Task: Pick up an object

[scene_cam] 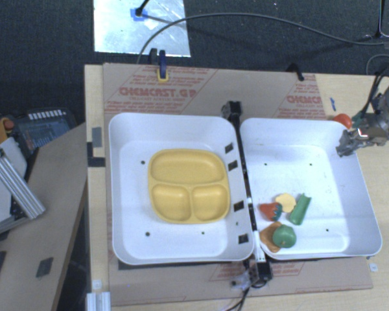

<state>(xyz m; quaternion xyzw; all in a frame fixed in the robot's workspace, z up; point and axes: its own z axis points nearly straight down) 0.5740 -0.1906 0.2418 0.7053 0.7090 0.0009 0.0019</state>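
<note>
Two bins sit side by side on the bench (324, 92). The left bin (126, 173) holds a divided tray (187, 185) near its middle. The right bin (324, 173) holds a cluster of small toy foods (284, 219) in its near left corner. The end effector (347, 144) hangs over the right bin's far right edge.

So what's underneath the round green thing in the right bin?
The round green piece lies on an orange piece, which sticks out on its left side in the right bin. How far the orange piece runs beneath it is covered.
</note>
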